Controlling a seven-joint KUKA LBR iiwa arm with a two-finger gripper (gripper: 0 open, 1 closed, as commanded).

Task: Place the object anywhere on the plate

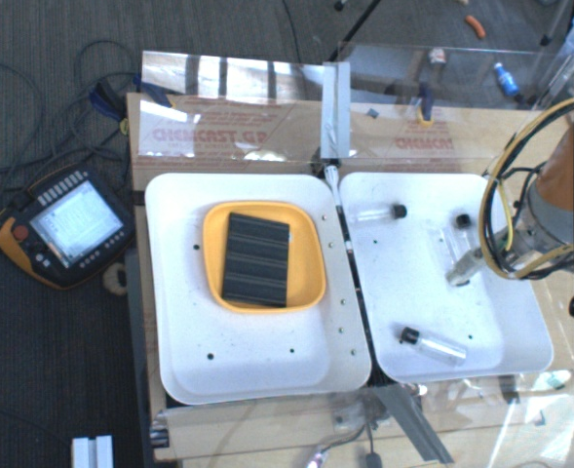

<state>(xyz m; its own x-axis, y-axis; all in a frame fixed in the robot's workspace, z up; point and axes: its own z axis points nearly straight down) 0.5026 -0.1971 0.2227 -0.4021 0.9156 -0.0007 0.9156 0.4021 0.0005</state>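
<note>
Currently tool [465,266] low over right bin [520,344], nothing visibly gripped; can't tell its state.
Dark ribbed block [256,258] lies flat on yellow plate [306,271] in left bin [170,291]; 3 clear vials in right bin, apart from tool.

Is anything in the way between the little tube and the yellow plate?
The nearest tube lies in the right bin; the yellow plate is in the left bin. The bins' raised rims stand between them, and a black ridged block covers most of the plate.
</note>
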